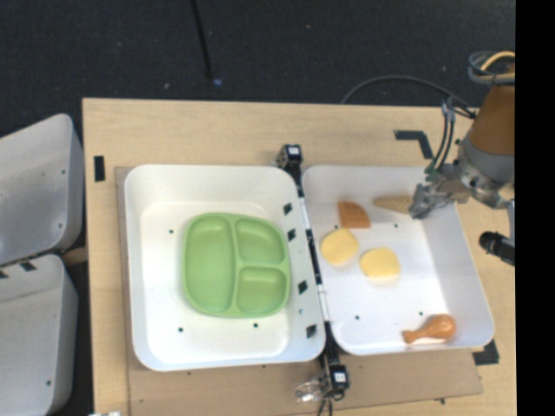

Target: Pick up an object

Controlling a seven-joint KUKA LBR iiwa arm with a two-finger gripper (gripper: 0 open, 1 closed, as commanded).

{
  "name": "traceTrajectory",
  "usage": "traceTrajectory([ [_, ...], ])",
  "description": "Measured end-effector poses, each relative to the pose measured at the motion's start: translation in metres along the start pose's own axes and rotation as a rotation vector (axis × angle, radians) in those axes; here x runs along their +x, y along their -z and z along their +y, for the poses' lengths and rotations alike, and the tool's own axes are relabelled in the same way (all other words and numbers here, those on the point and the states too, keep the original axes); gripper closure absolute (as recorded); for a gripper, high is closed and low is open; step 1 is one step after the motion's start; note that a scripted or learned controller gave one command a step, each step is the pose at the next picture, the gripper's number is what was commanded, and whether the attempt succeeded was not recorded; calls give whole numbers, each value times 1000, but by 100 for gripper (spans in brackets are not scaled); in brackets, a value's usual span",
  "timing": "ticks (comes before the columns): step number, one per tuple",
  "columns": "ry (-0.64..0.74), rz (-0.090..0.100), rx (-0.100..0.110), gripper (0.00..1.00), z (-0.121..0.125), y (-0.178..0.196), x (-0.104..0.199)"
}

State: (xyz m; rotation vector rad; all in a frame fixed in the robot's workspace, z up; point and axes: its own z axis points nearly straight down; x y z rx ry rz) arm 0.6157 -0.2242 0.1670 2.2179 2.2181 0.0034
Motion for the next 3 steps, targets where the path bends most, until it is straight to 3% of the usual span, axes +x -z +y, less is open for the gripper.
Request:
traceTrajectory([
  [1,2,-1,-2,100,1,55,-2],
  [3,7,2,1,100,13,71,92],
])
